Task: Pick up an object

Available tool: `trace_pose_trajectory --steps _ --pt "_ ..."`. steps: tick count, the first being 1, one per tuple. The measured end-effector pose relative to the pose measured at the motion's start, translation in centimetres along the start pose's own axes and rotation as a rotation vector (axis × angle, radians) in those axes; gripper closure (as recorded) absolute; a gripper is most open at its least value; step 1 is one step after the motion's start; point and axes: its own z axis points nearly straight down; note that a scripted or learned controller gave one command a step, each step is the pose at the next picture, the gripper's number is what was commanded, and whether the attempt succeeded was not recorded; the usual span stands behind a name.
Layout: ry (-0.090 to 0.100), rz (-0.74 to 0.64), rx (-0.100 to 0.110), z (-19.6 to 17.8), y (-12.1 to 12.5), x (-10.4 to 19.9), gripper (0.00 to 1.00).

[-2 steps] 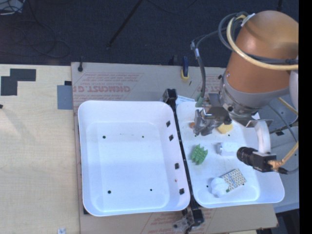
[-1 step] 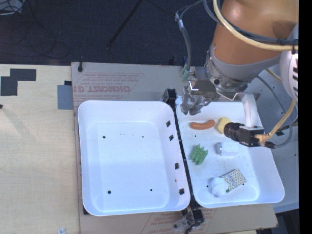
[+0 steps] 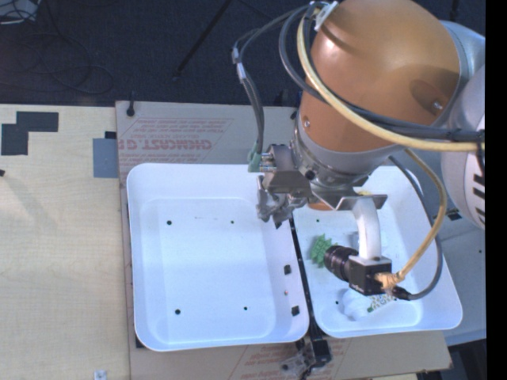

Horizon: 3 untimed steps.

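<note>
Arm (image 3: 380, 77) over bins | right bin (image 3: 428, 307): green object (image 3: 319, 249), white object (image 3: 351, 307) | claw (image 3: 275, 210): grip state unclear

Small green object (image 3: 319, 249) in the right bin (image 3: 444, 307), near its left wall.

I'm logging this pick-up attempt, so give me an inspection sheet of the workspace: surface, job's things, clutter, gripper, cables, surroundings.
Surface: light wooden bench with a brown cardboard sheet under two shallow white plastic bins, left bin and right bin.
Job's things: small green leafy object and small white rounded object, both in the right bin.
Clutter: nothing seen.
Gripper: gripper hangs over the seam between the bins; nothing seen between its fingers.
Cables: yellow hose and black cables loop around the orange wrist band.
Surroundings: dark floor with cables behind the bench.
</note>
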Motion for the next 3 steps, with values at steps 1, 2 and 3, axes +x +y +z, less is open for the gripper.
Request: trace_pose_trajectory --steps 1,2,3 --pt "0.003 0.003 -0.011 -10.2 0.3 3.9 1.0" --pt "-0.001 0.004 -0.003 -11.9 3.8 9.2 1.0" --pt "-0.004 0.011 -0.001 -11.8 9.3 6.9 1.0"
